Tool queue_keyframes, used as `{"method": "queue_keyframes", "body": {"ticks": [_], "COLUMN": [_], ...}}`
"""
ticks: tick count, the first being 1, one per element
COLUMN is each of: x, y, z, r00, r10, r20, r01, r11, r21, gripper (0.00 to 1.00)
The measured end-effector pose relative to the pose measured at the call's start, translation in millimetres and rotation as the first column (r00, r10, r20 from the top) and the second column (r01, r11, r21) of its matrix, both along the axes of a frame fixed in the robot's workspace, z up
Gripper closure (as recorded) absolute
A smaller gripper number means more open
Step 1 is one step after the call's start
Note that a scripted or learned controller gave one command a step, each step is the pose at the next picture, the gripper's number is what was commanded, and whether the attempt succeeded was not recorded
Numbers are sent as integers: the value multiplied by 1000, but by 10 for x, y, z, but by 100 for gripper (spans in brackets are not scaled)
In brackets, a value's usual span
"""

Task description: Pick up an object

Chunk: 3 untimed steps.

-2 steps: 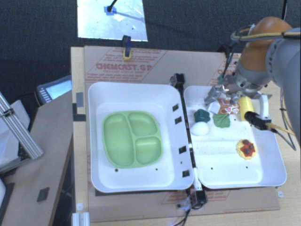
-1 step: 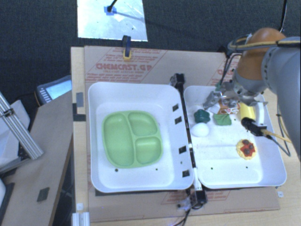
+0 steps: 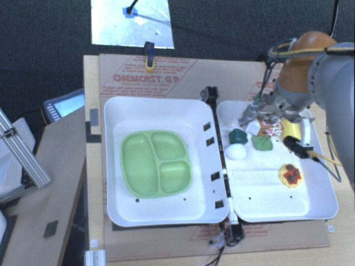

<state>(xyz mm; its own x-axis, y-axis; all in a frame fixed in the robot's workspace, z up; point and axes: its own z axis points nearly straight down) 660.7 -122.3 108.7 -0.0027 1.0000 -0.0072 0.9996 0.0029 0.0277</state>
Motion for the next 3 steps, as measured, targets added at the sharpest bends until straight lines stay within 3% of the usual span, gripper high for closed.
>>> {"method": "queue_keyframes", "body": {"ticks": [1,2,3], "x": [8,36,-11], "y": [3,18,76], "z": [111,553,1034], "r00": [1000,1000,1000], "r10": [0,2,3], "r20": [1,-21,-22], "r01": [0,-1,-3], "r11": [1000,1000,1000], "r21": [2,6,6], "gripper": [100,100,100]}}
